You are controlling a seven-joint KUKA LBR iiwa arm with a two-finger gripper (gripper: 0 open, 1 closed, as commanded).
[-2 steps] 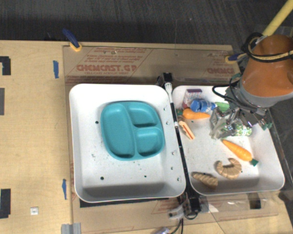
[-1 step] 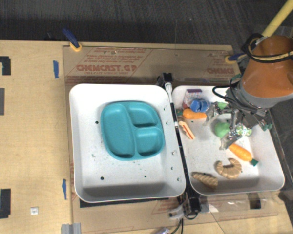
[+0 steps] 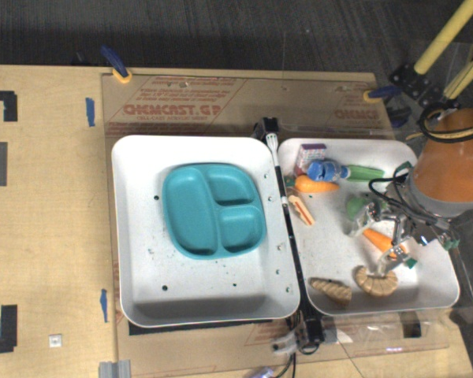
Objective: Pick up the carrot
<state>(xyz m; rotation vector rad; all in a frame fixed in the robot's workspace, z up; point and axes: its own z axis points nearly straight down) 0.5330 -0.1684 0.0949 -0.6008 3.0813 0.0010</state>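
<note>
Carrot (image 3: 316, 184) is sitting in the right bin (image 3: 441, 290), up near the top-left corner, touching or almost touching a blue thing (image 3: 325, 170) w/ a green piece (image 3: 370, 171) sticking out to its right. There's a purple-and-white packet (image 3: 310, 156) just above that cluster, and a peach striped bit (image 3: 301, 209) just below the carrot by the divider.

Gripper (image 3: 390, 246) is on the other side of the bin tho, lower right, hanging over a diff orange item (image 3: 376, 239) near two croissant-looking pastries (image 3: 376, 280) (easy to mix that orange one up w/ the carrot, imo it isn't the target). Can't tell if the fingers are open or closed, too much cable clutter round the wrist. Nothing clearly between them.

Left bin (image 3: 134, 235) has a teal divided tray (image 3: 214, 209), not relevant.

How I'd do the step: lift clear first, then travel up-left across the bin to the carrot. It lies roughly left-right, so line the fingers across its short width and come straight down on the thick middle. Watch the blue thing on the upper side, it's crowding it, so the lower side prob gives more room. Go low enough to actually straddle it before closing, a rounded plastic veg will likely squirt out of a shallow pinch.
</note>
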